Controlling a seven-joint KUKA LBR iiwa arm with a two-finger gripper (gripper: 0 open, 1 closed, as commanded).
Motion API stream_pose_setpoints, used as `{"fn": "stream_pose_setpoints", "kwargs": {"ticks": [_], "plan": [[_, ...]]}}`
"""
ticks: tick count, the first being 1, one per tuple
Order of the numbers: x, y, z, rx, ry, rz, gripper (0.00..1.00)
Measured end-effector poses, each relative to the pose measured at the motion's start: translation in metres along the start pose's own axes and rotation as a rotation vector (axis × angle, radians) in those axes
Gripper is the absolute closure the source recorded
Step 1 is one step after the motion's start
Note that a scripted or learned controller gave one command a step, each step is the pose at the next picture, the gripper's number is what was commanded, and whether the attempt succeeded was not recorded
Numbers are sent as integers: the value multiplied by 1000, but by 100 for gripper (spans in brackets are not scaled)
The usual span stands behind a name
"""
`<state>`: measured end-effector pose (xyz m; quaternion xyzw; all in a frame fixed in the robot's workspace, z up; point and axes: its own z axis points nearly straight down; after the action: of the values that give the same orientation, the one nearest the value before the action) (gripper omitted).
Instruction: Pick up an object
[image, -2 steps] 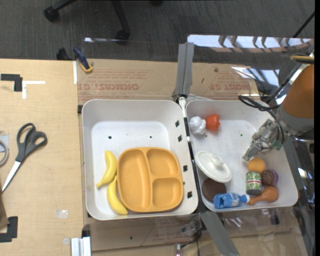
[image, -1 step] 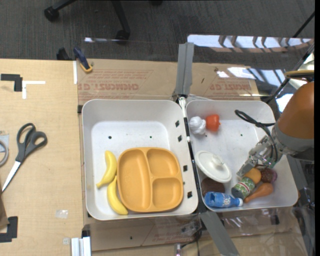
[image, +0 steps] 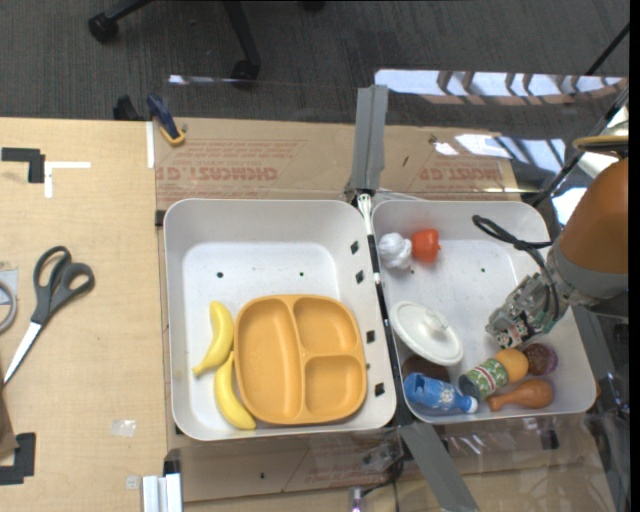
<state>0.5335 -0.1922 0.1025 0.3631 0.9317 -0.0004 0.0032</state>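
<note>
My gripper (image: 512, 322) hangs low over the right side of the right bin (image: 470, 275), reaching in from the right. Just below it lie an orange ball (image: 512, 361), a green-labelled can (image: 484, 379) and a dark purple fruit (image: 540, 357). A brown drumstick-shaped toy (image: 522, 396) rests along the bin's front wall. A blue bottle (image: 436, 396) lies at the front left, and a white round lid (image: 427, 331) sits left of the gripper. A red piece (image: 426, 245) and a white crumpled piece (image: 394, 250) lie at the back left.
The left bin (image: 260, 240) holds an orange divided plate (image: 300, 358) with two bananas (image: 218, 340) along its left side. Scissors (image: 48, 290) lie on the wooden bench at far left. A black cable (image: 505, 235) loops over the right bin's back right.
</note>
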Motion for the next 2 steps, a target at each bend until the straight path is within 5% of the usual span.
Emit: {"fn": "stream_pose_setpoints", "kwargs": {"ticks": [1,2], "plan": [[-20,105,10,1,3,185,100],[-20,105,10,1,3,186,0]]}}
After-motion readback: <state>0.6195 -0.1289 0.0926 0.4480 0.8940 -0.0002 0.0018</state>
